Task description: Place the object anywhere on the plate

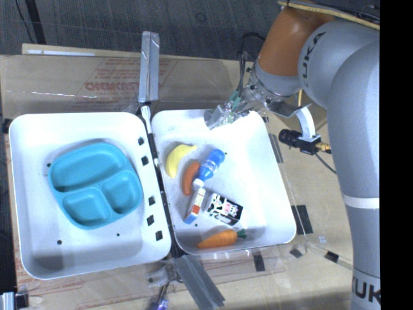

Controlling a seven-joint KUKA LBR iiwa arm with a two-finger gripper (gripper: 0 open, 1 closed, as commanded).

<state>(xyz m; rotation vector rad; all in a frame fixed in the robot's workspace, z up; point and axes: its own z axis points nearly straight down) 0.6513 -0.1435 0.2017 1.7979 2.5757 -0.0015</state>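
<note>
A blue divided plate (95,184) lies in the left bin (32,173). The right bin (271,179) holds a yellow banana (177,158), an orange carrot-like piece (190,176), a blue and white bottle (208,166), a white tube with an orange band (196,201), a black and white carton (223,209) and an orange carrot (219,239). My gripper (218,116) hangs over the back rim of the right bin, above and behind the banana and bottle. Nothing shows between its fingers.
A grey divider post (149,66) stands at the back between the bins. Cardboard (77,76) lies behind the bins. A black cable and connector (298,139) hang beside the arm at the right bin's far corner.
</note>
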